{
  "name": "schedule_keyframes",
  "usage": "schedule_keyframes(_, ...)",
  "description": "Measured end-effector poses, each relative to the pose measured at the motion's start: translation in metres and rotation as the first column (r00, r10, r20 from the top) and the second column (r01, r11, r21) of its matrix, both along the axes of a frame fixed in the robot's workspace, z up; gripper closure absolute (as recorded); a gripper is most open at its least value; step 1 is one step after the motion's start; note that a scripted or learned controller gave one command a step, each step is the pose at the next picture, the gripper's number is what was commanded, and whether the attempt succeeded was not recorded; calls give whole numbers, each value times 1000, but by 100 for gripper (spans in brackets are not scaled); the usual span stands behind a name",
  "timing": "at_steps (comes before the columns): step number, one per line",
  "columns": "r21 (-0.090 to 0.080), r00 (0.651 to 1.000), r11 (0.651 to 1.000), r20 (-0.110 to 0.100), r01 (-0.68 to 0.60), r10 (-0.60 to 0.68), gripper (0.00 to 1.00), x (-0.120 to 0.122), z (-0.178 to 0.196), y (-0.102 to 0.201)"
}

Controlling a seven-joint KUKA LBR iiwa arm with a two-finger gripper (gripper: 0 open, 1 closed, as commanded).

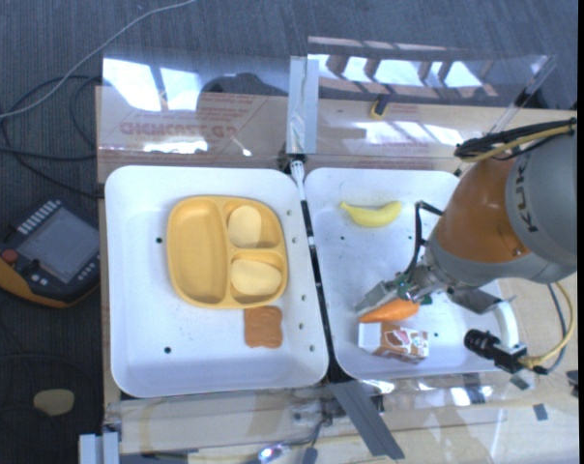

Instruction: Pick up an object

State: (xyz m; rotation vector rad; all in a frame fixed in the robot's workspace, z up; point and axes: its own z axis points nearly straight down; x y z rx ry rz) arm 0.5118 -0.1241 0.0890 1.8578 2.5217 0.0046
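Observation:
The right bin holds a yellow banana near its back, an orange carrot toward the front, and a white and brown carton just in front of the carrot. My gripper hangs low over the carrot's back edge, under the orange wrist band. Its fingers sit right at the carrot, but the arm and the slant hide whether they close on it.
The left bin carries a yellow divided tray with two pale round pieces in its right compartments and a brown slice in front of it. A clear wall rises behind both bins. A pendant lies on the floor at left.

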Motion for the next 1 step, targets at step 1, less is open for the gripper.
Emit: schedule_keyframes(1, 4, 975, 975, 6, 224, -224, 0, -23, 0, 2)
